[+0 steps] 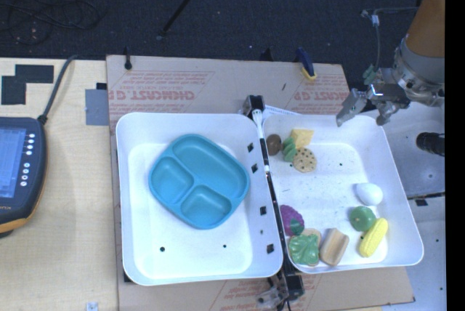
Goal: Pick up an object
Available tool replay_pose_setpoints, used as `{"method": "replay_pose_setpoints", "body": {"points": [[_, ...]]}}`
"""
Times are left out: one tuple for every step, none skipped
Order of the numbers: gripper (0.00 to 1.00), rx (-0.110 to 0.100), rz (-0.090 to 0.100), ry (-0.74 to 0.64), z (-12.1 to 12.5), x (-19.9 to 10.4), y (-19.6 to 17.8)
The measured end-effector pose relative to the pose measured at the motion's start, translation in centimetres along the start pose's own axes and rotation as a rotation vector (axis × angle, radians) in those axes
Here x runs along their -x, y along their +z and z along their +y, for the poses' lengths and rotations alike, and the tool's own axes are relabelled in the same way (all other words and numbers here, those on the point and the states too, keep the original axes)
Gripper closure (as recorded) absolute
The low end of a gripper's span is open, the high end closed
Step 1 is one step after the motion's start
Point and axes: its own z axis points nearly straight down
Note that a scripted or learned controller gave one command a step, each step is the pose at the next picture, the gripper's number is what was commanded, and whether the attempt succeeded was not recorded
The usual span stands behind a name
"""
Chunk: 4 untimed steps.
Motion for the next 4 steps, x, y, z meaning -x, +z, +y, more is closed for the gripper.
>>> {"method": "replay_pose_setpoints", "body": {"points": [[0.0, -0.017, 0.005, -0.001, -3.3, -2.4, 16.6], [0.0, -0.014, -0.001, -0.003, 1.8, -3.7, 19.9], [0.0, -0.004, 0.001, -0.001, 0.9, -6.7, 19.7], [0.0, -0.004, 0.001, 0.002, -1.4, -5.5, 19.6]]}}
